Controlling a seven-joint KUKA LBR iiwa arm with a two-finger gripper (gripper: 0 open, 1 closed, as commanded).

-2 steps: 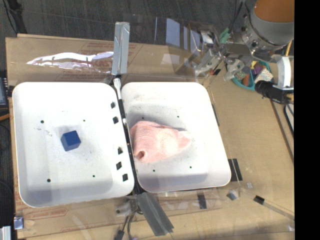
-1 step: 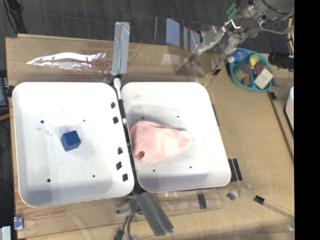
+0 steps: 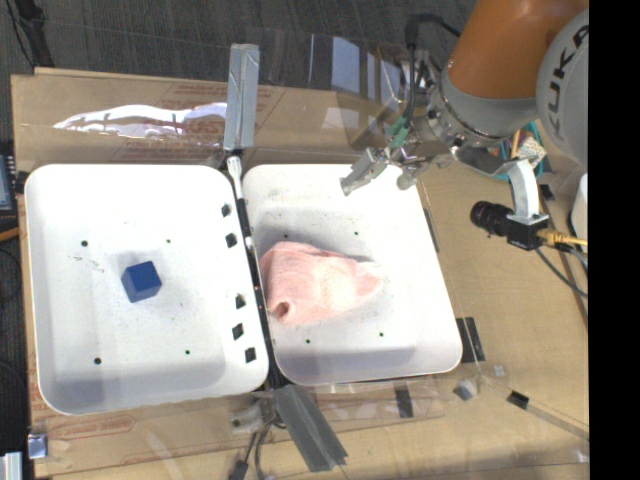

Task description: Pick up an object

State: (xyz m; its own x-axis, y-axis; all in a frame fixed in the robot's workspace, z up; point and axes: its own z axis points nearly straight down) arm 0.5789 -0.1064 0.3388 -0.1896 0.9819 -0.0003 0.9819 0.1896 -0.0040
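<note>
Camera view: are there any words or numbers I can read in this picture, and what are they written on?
"KU": big dark letters on the grey robot arm, cut off by the picture's edge.
Red print on the brown cardboard sheet behind the white bins: too blurred and glared over to read.
No writing on the small blue cube or the pink crumpled cloth.

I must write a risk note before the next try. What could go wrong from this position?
1. The hand hangs above the far rim of the right bin, not above the pink cloth; a straight descent could strike the rim.
2. The cloth is soft and lies against the divider side, so a grasp may slip or catch little.
3. The blue cube sits far away in the left bin.
</note>
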